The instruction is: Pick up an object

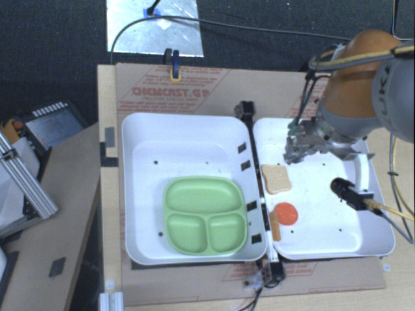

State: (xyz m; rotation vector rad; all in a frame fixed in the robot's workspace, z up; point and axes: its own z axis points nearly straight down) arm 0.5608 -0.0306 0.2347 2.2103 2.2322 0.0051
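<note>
Pincer (pixel 293 153) hangs low over right bin (pixel 324 241), near its back-left part. Toast slice (pixel 277 179) lies just in front of pincer, slightly left. Red disc (pixel 286 213) and orange stick (pixel 274 226) farther front. Green divided tray (pixel 205 214) well left, in left bin (pixel 142 173).

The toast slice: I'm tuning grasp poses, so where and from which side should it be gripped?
The toast slice lies flat in the right bin, so probably from straight above, jaws across its narrower width. Its left edge sits near the bin wall, leaving little room there.
</note>
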